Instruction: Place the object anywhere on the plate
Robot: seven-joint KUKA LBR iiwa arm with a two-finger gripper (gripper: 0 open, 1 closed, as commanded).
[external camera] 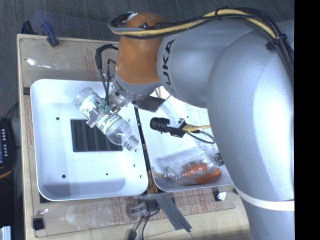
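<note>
A clear plastic bottle with a white and green label lies slanted over the upper right corner of a dark ribbed plate in the left bin. My gripper reaches down from the orange wrist band and is shut on the bottle around its labelled middle. One fingertip shows on the bottle's lower left side. The bottle's cap end points toward the divider between the bins, and its base points up-left.
The right bin holds a crumpled clear plastic item with something orange inside near its front edge. The big grey arm covers most of the right bin. A blue clamp sits at the bench's far left corner.
</note>
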